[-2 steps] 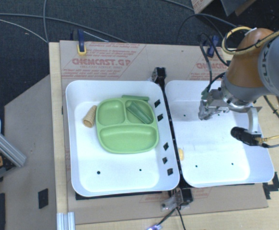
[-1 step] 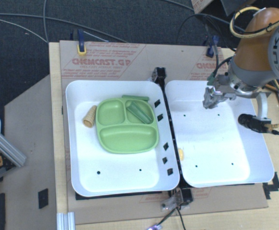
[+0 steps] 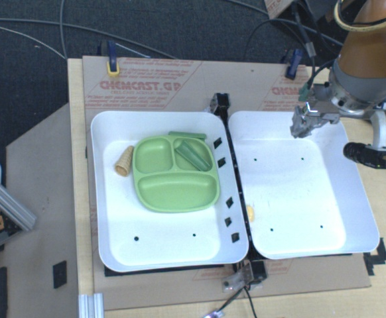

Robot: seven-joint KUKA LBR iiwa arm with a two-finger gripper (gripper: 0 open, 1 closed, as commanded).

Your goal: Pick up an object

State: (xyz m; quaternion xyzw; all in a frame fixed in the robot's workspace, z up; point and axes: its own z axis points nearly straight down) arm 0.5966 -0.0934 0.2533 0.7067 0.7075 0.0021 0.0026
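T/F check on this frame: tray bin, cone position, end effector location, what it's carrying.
1. The green divided tray lies in the left bin. True.
2. The small cone sits inside the tray. False: it lies beside the tray's left edge, on the bin floor.
3. The end effector is over the right bin. True.
4. A green piece rests in the tray's upper right compartment. True.
5. The end effector holds the tray. False: the tray lies apart in the other bin.
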